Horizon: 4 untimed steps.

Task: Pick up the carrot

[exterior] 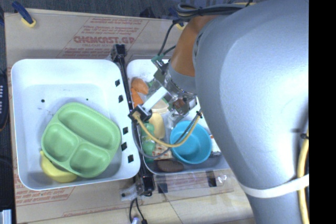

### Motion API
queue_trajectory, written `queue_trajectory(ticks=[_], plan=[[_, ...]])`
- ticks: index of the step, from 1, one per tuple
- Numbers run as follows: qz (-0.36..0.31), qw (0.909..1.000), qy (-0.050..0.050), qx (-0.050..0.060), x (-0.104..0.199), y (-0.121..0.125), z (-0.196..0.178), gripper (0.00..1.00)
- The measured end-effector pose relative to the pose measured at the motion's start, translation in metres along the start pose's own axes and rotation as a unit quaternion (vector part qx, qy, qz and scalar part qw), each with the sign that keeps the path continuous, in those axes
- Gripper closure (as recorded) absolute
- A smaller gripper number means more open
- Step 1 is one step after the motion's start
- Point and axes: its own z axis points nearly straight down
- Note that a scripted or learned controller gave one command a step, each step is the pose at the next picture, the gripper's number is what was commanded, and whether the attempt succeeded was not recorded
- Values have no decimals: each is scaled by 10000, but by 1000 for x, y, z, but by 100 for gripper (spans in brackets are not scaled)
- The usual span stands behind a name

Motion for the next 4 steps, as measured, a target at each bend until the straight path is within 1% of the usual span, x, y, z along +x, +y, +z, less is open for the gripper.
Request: queue_trajectory(ticks=[1,2,4], plan=[[1012,9949,-16,5,27,33,0,0],[1564,9877,-33,17,3,-9,1,0],[1566,9877,-32,24,3,-9,1,0]])
